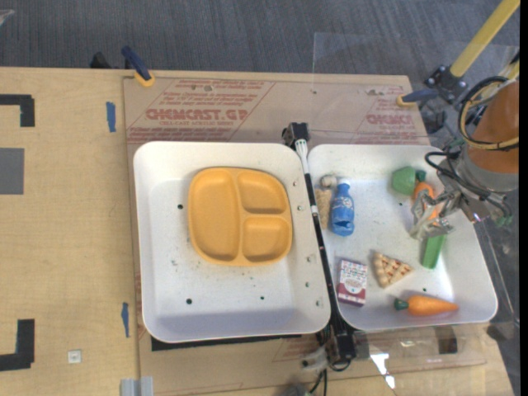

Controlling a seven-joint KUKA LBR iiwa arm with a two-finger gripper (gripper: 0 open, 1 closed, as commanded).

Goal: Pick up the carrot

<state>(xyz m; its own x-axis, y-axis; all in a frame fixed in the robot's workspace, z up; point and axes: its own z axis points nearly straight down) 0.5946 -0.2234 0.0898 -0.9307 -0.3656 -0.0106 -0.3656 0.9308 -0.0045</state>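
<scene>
lying near the front edge of the right bin point(487, 304), the carrot point(427, 306) looks like a light, stiff, smooth plastic toy; gripping across its thick orange middle seems safest. the end effector point(433, 214) hovers well apart; its state i cannot tell.
</scene>
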